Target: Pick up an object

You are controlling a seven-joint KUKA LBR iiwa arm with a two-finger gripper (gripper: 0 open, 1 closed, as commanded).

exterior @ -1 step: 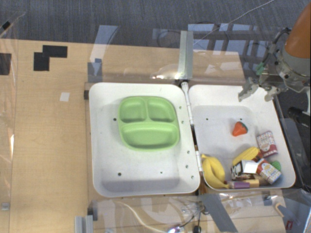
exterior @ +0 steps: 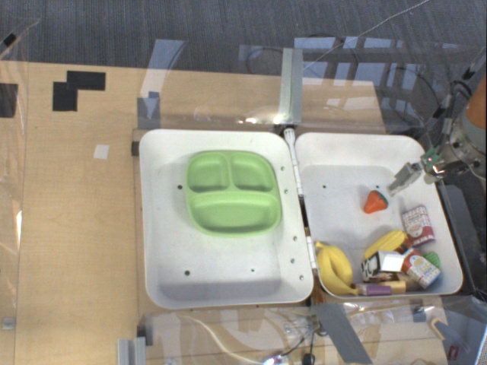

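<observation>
Strawberry [exterior: 374, 202] is the toy I pick for this grab. It is small, orange-red, with a bit of green on top, and it lies by itself on the bare floor of the right bin [exterior: 342, 158], about in the middle.

My gripper [exterior: 401, 179] comes in from the right side. It slants down and to the left, and its tip is just beside the strawberry, up and to the right of it. So the strawberry lies down and to the left of the tip, a little nearer to me. I see a small gap between them, so I think they are not touching. Nothing is held. I cannot tell if the fingers are apart or together, because they look like one grey bar from here.

The strawberry is short and round, so I see no long side to line up with. I think I only need a short slide to the left and toward me, then a drop.

Other toys sit in the near right corner of that bin: a banana [exterior: 333, 267], a yellow piece [exterior: 385, 242], a small red and white pack [exterior: 418, 225] and some little boxes. They are well apart from the strawberry, so I think they will not get in the way.

A green plate [exterior: 231, 192] with three parts sits in the left bin [exterior: 163, 226].
</observation>
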